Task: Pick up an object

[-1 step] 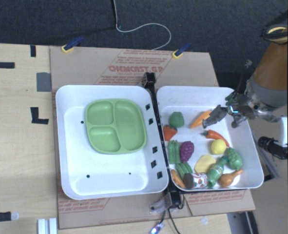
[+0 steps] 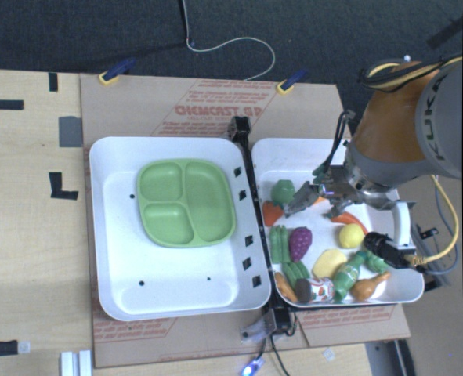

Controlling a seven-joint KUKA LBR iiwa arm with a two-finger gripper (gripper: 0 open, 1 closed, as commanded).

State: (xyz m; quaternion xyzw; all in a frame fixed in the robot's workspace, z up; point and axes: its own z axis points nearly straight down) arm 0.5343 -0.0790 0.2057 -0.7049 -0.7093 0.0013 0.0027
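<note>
My gripper (image 2: 319, 204) hangs over the upper middle of the right bin (image 2: 294, 153), open, its two dark fingers spread apart. I see nothing held between them. Just left of the left finger (image 2: 298, 203) lies a green toy vegetable (image 2: 283, 189) with an orange carrot (image 2: 272, 212) below it. An orange piece (image 2: 346, 219) and a yellow lemon (image 2: 352, 236) lie right under the other finger. Purple grapes (image 2: 300, 243) sit lower, in the bin's middle.
Several more toy foods crowd the right bin's front: a green pod (image 2: 280, 247), a yellow fruit (image 2: 328, 262), a green item (image 2: 347, 273), a red-and-white can (image 2: 320, 290). The left bin (image 2: 113, 233) holds a green divided plate (image 2: 187, 202). The arm (image 2: 396, 139) covers the right bin's far right corner.
</note>
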